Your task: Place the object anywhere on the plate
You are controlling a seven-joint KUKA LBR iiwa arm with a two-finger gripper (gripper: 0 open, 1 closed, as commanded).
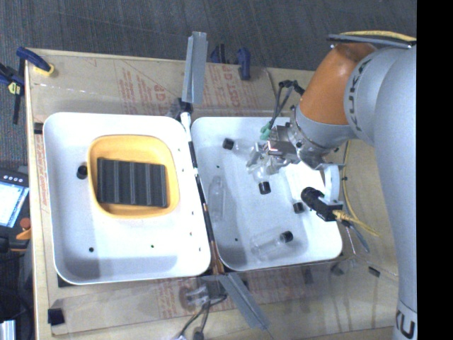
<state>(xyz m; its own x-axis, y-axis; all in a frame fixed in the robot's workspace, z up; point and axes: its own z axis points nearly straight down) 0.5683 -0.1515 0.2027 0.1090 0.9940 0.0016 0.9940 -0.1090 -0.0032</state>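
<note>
Grey arm reaching in from the right, claw (263,156) low over the right bin (322,243), can't tell if open or holding anything; yellow plate (131,145) with dark ridged middle in the left bin (64,225); small clear bottles with black caps (272,241) in the right bin, well apart from the plate

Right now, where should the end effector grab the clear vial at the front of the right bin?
Probably the clear body of the vial, from straight above, closing across its narrow width. It lies on its side, black cap to the right, and the bin wall close by blocks side approaches.
</note>
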